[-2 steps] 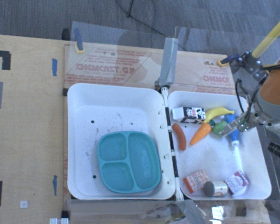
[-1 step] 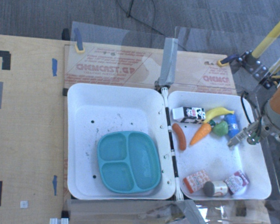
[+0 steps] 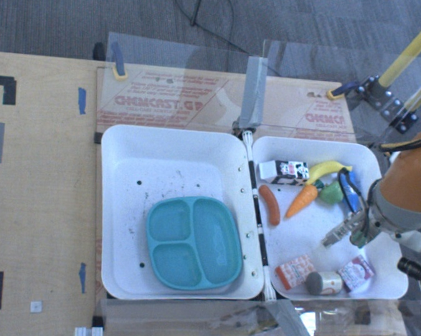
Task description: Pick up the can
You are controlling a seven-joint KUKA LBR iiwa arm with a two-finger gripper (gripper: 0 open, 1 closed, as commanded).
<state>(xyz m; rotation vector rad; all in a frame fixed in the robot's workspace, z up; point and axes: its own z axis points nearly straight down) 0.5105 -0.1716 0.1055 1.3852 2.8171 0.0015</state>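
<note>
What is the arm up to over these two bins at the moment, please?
The arm reaches in from the right over the right bin, its gripper hanging above bare floor, holding nothing. The can lies on its side near the front wall, between two small packets, untouched. A carrot, a sausage and a banana lie farther back. The left bin holds a teal divided tray.

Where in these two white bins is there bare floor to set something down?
In the left white bin, the floor behind the teal divided plastic tray lies bare. In the right white bin, a bare patch sits between the orange carrot and the grey can. Its back edge, near the yellow banana, is crowded.
</note>
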